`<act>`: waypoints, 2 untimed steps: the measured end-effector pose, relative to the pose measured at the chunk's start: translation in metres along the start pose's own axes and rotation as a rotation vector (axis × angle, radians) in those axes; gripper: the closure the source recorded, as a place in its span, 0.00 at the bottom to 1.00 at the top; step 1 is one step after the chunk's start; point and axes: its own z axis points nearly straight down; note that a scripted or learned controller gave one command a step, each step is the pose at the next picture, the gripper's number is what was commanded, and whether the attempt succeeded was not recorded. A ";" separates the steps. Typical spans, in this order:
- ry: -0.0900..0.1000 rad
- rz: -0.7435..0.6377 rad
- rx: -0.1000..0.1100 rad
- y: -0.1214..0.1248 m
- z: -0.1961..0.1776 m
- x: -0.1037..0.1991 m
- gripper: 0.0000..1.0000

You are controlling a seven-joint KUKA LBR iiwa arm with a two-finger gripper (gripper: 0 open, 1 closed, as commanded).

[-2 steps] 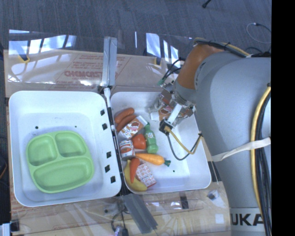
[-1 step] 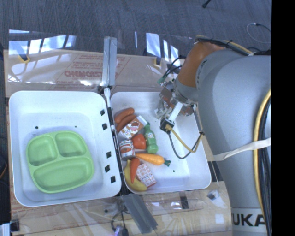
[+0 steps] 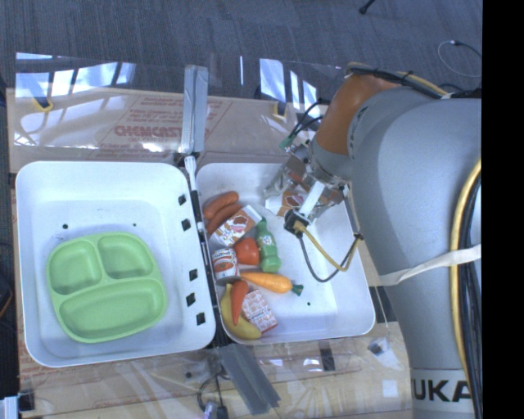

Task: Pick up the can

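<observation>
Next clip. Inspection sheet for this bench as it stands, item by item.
surface: left bin and right bin, white, side by side.
job's things: can among toy food at right bin's left side, apart from gripper.
clutter: green divided plate in left bin; sausages, tomato, carrot, banana near the can.
grippers: gripper over right bin's far end.
cables: yellow cable loops from wrist over right bin.
surroundings: brown printed sheet behind bins; dark floor.
</observation>
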 end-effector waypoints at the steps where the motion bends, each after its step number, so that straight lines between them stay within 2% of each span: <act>1: 0.001 -0.007 0.002 -0.001 -0.010 0.002 1.00; 2: 0.001 -0.007 0.002 -0.001 -0.010 0.002 0.00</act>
